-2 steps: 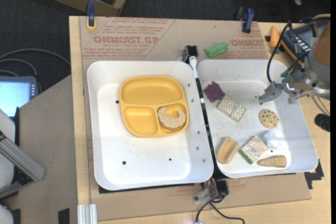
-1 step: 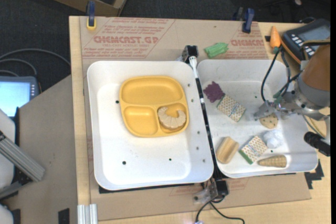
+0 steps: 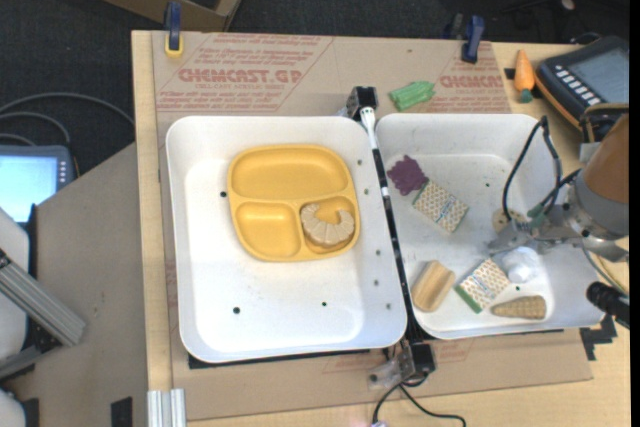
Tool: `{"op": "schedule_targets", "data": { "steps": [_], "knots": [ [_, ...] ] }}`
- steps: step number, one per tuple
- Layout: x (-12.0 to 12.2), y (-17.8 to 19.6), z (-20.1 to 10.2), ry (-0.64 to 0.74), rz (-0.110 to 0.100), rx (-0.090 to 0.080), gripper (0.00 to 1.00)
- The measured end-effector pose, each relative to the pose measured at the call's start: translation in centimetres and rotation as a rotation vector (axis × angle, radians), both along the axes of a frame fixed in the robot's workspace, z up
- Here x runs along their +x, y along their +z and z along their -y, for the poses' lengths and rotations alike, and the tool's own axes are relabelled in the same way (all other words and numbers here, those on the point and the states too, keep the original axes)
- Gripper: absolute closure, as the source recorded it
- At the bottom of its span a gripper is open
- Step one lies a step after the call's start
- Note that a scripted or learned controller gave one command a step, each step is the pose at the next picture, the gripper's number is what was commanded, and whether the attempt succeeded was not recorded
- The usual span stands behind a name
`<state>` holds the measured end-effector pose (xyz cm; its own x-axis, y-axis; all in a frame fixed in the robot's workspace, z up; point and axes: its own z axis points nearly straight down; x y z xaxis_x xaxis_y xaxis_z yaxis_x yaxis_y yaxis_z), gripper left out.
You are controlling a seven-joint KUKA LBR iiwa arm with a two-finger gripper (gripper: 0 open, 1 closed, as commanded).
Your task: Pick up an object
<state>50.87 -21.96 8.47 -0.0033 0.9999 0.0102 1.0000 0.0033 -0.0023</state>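
Hand low in the right bin, above the patterned packet and just beside a pale lump. Cannot tell whether apart or together. Best to centre over one item, drop straight, clear of the cone, then close.

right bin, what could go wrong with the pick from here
1. The pincer sits low among crowded pieces: the green-edged packet and the wafer cone lie close together, so it may nudge one aside or catch two.
2. A black cable hangs over the right bin near the arm and could snag.
3. The items are flat and small, so the grasp may slip and come up with nothing.
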Motion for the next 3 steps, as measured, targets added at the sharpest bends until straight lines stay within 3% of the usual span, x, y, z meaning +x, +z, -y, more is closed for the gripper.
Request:
{"op": "schedule_targets", "data": {
  "steps": [1, 2, 3],
  "knots": [
    [3.3, -0.1, -0.1, 0.002, -0.002, 0.001, 0.0],
    [-1.2, -0.1, -1.6, -0.004, -0.002, -0.007, 0.0],
    [2.2, 0.0, -0.8, -0.002, 0.007, -0.013, 0.0]
  ]
}}
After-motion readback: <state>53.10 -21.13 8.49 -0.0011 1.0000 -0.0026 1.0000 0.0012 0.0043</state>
